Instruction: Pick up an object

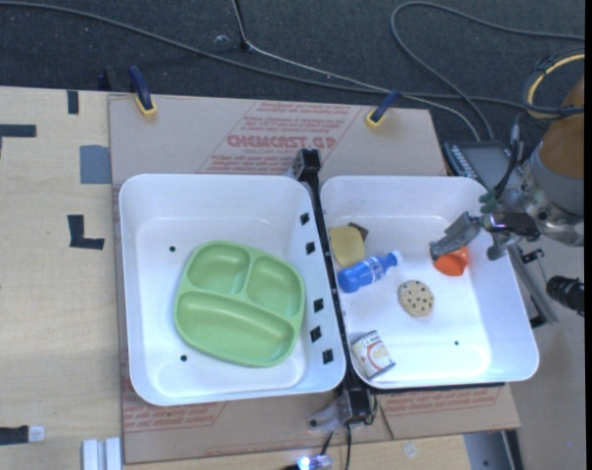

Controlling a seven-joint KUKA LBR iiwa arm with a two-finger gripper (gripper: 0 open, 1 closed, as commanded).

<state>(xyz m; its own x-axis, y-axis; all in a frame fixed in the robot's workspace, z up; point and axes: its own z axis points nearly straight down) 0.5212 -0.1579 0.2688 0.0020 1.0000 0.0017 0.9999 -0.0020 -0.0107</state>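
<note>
The right bin [491, 355] holds a blue bottle [367, 271] lying on its side, a yellow block [346, 245], a round speckled cookie [416, 299], a small white and red carton [374, 353] and an orange piece [453, 262]. My gripper [475, 244] hangs over the bin's right part, open, its fingers spread apart. The left finger [451, 238] is just above the orange piece, which lies on the bin floor beside that fingertip, not between the two fingers. Nothing is held.
The left bin [144, 213] holds a green divided plate [241, 303]. A black divider [320, 262] runs between the bins. Cardboard lies under both, clamped at the back. Cables cross the dark floor behind.
</note>
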